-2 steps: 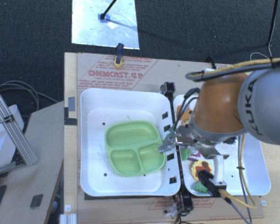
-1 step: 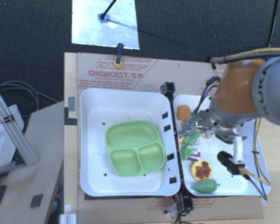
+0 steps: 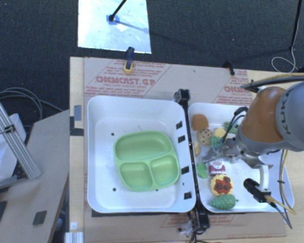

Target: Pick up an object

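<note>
Your gripper (image 3: 216, 154) hangs low over toy food (image 3: 222, 184) crowding the right bin (image 3: 278, 203), seemingly placed for a grab; its grip state can't be told. Left, a green tray (image 3: 146, 160).

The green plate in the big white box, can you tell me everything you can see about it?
The green plate is a light green tray, plastic by its look, with rounded corners and three sections: one wide section at the back and two smaller ones at the front. All three look bare. It lies flat, slightly turned, in the middle of the left bin, resting on the bin's floor, well apart from its walls. Nothing else touches it, and the toy food sits in the other bin.
</note>
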`<act>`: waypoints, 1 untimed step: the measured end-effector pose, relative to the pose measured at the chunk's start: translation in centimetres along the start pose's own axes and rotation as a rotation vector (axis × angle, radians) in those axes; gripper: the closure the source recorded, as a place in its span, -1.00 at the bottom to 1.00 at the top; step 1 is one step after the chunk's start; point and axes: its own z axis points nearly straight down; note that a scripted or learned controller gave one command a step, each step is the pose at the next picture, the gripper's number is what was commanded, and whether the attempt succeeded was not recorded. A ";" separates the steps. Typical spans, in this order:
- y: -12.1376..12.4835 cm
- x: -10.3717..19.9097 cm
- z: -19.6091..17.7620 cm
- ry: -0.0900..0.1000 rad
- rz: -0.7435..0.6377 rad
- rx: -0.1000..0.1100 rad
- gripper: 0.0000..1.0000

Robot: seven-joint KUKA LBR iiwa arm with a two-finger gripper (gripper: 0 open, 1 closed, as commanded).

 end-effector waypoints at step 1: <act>0.2 0.5 -1.5 0.003 -0.005 -0.004 1.00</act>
